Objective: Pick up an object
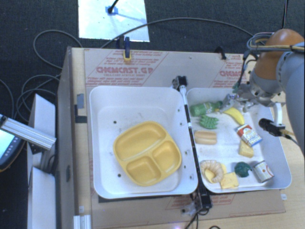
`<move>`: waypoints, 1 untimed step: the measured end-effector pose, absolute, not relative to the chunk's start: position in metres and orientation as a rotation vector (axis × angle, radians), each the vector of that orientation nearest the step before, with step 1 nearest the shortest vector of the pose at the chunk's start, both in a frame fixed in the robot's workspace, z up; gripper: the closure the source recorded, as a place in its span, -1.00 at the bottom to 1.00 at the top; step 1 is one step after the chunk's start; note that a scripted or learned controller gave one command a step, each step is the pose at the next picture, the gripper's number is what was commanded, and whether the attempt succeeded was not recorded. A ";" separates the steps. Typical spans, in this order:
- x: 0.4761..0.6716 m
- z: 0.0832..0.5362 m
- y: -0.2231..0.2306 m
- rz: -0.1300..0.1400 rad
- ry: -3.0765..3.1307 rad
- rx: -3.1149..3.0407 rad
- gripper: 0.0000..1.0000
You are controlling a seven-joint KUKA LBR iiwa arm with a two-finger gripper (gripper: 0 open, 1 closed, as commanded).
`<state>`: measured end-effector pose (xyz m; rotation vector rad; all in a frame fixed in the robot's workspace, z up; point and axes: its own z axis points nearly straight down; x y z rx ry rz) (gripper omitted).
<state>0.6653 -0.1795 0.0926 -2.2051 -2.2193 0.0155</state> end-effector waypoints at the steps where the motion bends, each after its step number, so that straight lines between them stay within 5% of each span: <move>1: 0.665 0.103 -0.179 0.019 -2.222 -2.200 1.00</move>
